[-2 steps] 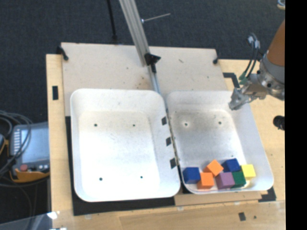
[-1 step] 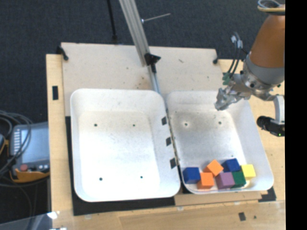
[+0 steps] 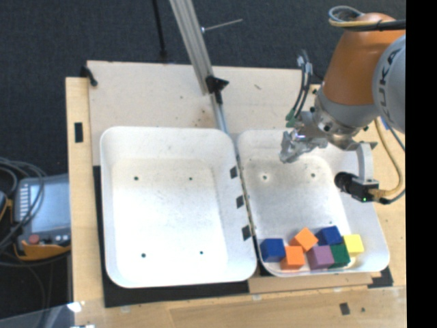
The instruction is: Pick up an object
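Orange wooden cube [image 3: 306, 238] looks light, rigid; pinch flat opposite sides. My gripper [image 3: 292, 149] hangs well apart; grip state indiscernible.

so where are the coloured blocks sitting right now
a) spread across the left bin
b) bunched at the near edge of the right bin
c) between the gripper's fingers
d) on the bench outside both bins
b: the coloured blocks lie clustered along the near edge of the right bin, while the gripper hangs over that bin's far end, well apart from them.
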Tool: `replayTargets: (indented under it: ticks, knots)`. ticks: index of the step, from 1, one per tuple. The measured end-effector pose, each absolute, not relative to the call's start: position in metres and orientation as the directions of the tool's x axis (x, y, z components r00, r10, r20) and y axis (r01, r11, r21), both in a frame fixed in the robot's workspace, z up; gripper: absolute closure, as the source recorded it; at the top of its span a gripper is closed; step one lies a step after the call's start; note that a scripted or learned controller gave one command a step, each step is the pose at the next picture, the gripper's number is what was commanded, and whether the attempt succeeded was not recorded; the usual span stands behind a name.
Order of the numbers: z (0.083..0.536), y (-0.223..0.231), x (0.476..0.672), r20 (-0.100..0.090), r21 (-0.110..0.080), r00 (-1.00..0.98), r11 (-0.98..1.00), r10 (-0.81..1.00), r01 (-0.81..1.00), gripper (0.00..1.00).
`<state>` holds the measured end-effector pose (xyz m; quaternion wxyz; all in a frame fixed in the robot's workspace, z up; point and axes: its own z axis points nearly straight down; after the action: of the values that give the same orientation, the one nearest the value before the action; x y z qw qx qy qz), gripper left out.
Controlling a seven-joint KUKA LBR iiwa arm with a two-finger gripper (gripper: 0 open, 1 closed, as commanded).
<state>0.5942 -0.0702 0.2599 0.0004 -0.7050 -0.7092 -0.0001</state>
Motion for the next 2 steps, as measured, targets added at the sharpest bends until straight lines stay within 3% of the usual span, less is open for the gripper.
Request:
replayTargets:
  ticks: [2]
  knots:
    - [0.256,0.026,0.58,0.001,-0.002,-0.006,0.006,1.0,1.0,1.0]
